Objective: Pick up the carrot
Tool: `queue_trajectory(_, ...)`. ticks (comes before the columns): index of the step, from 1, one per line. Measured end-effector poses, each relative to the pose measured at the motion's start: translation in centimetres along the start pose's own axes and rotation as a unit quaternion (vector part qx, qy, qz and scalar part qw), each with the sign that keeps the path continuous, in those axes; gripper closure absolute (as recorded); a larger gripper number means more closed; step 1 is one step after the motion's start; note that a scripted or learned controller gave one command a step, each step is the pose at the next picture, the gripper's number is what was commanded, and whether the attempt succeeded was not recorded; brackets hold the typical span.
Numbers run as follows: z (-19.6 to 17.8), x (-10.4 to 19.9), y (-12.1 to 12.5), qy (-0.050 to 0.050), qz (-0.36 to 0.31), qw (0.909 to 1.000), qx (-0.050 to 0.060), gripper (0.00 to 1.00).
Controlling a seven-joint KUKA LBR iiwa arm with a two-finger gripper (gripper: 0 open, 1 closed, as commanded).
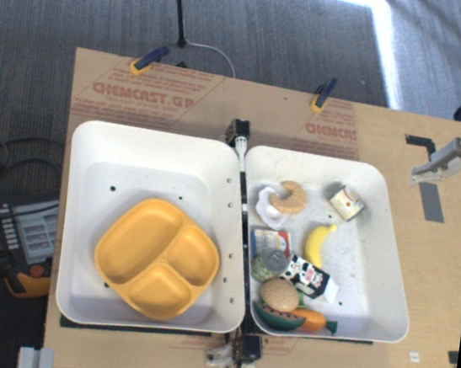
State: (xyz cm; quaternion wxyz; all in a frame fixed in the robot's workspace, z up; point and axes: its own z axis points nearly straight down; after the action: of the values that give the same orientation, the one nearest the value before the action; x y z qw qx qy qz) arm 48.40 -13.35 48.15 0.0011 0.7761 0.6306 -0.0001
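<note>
The carrot is orange with a green end. It lies flat along the front wall of the right bin, its tip against a dark green curved piece. A tan bun sits just behind it. At the view's right edge, over the bare bench, a grey part of the gripper pokes in. It is well behind and to the right of the carrot and outside the bin.
The right bin also holds a banana, a bagel, a white cup, a small can, a blue packet and a black-and-white carton. A yellow divided plate lies in the left bin.
</note>
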Motion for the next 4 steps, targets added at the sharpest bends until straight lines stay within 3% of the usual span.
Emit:
queue_trajectory(1,-4.0,-8.2,1.7,-0.001,-0.001,1.0,0.0,0.0)
queue_trajectory(2,3.4,-8.0,1.7,0.0,-0.162,0.9869,0.001,0.0)
queue_trajectory(3,2.3,-8.9,1.9,0.0,-0.298,0.9545,0.0,0.0)
queue_trajectory(4,4.2,-8.8,1.9,0.0,-0.462,0.8867,0.0,0.0)
